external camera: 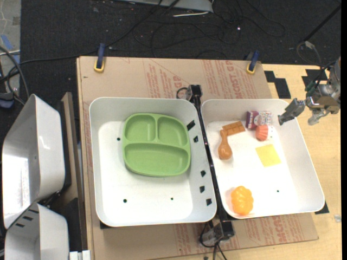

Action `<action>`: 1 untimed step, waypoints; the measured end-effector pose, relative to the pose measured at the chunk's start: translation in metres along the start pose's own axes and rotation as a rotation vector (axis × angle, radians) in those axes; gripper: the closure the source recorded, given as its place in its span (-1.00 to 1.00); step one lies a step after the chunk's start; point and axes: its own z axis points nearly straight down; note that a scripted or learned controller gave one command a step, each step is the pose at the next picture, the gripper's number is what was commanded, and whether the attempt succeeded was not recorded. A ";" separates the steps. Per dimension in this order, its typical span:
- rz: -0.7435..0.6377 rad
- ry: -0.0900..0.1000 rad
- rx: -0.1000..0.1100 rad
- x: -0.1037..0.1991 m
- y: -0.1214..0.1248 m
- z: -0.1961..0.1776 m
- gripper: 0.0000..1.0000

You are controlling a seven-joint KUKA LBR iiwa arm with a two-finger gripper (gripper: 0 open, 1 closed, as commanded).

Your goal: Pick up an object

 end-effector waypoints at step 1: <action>0.002 0.001 0.003 -0.002 0.003 0.044 -1.00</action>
